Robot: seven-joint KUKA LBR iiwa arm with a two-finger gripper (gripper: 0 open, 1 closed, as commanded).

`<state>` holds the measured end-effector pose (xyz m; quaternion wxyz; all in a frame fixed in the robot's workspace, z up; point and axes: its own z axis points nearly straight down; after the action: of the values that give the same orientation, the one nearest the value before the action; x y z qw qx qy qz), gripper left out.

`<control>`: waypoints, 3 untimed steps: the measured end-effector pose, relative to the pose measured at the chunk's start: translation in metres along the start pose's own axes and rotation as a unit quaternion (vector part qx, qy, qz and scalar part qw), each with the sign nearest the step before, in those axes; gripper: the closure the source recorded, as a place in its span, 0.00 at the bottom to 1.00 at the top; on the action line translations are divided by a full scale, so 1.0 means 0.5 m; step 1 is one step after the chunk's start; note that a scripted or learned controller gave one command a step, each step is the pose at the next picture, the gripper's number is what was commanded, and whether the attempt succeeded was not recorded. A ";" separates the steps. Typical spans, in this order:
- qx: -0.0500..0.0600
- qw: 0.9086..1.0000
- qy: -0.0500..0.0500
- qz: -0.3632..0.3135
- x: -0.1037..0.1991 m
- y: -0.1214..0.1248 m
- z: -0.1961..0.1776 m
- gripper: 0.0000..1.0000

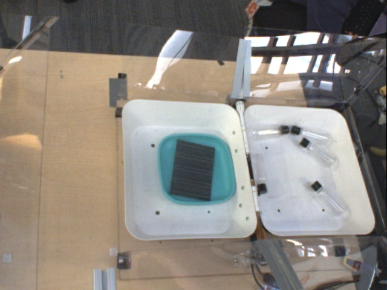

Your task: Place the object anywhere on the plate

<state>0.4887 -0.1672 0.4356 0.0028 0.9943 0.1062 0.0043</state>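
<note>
Closest to the camera runs the front of the bench (60, 222), and on it sit two white bins side by side.

The left bin (139, 222) holds a teal plate (164, 162). On the plate lies the object (193, 170), a dark ribbed slab. It lies flat, well inside the rim, with its long side running away from the camera and leaning slightly. By how things lie, I judge the task done: the slab rests wholly on the plate.

How my own grip stands, open or closed, I cannot tell.

If I had to lift the slab, I would guess it is stiff and fairly light. It looks thin, so there is little edge to catch. The ribs across its top should give some friction. I would come down over its two long sides near the middle, where it is narrowest. The plate's shallow dish could get in the way of reaching under an edge.

The right bin (357, 222) holds several small clear vials with black caps. One pair (289, 128) lies near the far wall, one vial (317, 145) is beside them, and another (326, 197) lies nearer the front. A small black piece (261, 188) sits at the seam between the bins. The vials look light, slick and apt to roll.
</note>
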 end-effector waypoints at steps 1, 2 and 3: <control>0.000 1.000 -0.001 0.003 -0.017 0.076 0.000 0.00; 0.000 1.000 -0.001 0.003 -0.017 0.075 0.000 0.00; 0.000 1.000 -0.001 0.003 -0.016 0.075 0.000 0.00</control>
<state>0.4886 -0.2057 0.4360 0.0026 0.9946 0.1037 0.0037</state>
